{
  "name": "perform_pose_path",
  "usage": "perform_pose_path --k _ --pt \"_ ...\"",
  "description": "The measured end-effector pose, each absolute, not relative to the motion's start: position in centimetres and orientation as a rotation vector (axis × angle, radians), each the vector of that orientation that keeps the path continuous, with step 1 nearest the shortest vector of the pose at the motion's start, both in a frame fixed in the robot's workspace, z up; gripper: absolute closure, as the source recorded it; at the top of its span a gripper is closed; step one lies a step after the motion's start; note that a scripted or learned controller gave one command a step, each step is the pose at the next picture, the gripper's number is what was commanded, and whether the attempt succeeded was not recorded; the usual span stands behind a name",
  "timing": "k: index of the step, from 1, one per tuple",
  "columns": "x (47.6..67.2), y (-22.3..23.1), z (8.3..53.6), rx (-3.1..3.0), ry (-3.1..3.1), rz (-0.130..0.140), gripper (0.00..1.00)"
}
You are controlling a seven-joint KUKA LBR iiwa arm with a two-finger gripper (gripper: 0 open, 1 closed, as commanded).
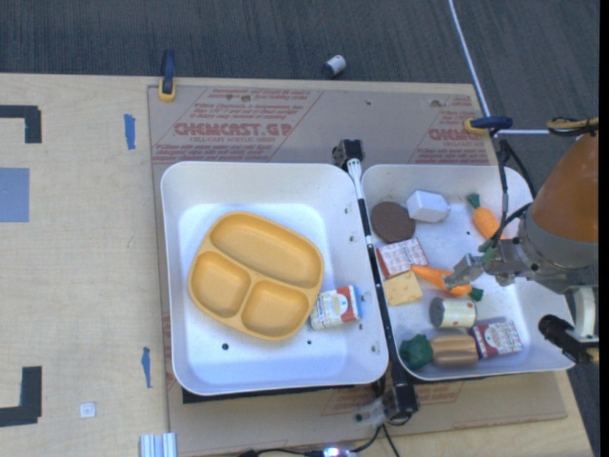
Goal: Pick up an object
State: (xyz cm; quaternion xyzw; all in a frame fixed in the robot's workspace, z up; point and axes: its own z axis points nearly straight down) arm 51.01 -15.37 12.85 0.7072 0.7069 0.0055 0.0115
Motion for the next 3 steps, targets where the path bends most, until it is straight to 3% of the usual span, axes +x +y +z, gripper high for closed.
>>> perform_pose_path --k 1,2,3 --pt "51.2 -15.4 13.9 2.202 2.202 0.02 1.0" --pt "51.2 -15.4 13.9 2.202 2.202 0.02 0.0" --pt "48.1 -12.1 8.6 2.219 2.219 0.004 0.0"
